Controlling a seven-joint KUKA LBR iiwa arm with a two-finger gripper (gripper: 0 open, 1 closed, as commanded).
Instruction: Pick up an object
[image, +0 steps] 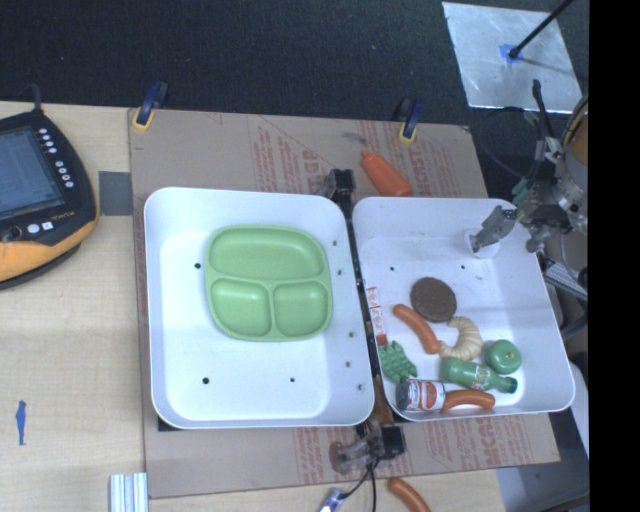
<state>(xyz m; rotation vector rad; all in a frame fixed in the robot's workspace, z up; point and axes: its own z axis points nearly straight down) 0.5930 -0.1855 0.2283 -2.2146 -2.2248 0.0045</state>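
The right bin (520, 290) holds several toy foods near its front. Among them are a brown round cookie (434, 298), an orange sausage (417, 328), a beige croissant (463, 338), a green apple (503, 355), a green bottle (470, 375), a green leafy piece (395, 360), a small can (422, 395) and a second sausage (468, 402). My gripper (513, 232) hangs over the far right corner of this bin, open, with nothing between its fingers. It stands well behind the pile and to its right.
The left bin (180, 330) carries a green divided plate (268, 281). An orange carrot (385, 173) lies on the cardboard behind the bins. Another orange piece (410, 492) lies at the front. A teach pendant (35, 195) rests at far left.
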